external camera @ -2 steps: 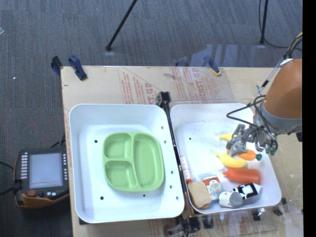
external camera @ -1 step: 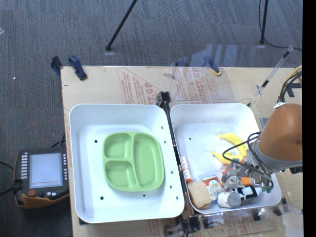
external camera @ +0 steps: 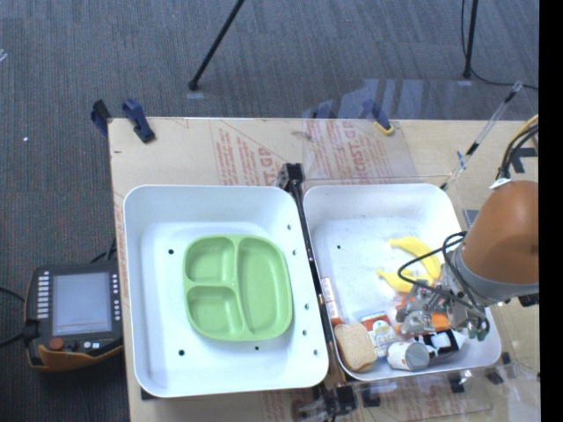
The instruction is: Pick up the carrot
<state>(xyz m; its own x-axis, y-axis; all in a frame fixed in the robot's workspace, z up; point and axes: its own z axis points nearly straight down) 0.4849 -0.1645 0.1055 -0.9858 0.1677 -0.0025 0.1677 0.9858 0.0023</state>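
Note:
My gripper [external camera: 428, 309] is low in the right bin [external camera: 369, 205], down among a cluster of small items at its front right. An orange piece [external camera: 438, 323] that looks like the carrot lies directly under the gripper, mostly hidden by it. I cannot tell whether the gripper touches it. The grey arm with its orange band [external camera: 506, 231] reaches in over the bin's right rim.
A yellow banana [external camera: 412, 258] lies just behind the gripper. A bread slice [external camera: 356, 345], a white cup on its side [external camera: 406, 356] and a small packet [external camera: 380, 328] crowd the front. The left bin [external camera: 145, 236] holds a green divided plate [external camera: 237, 287].

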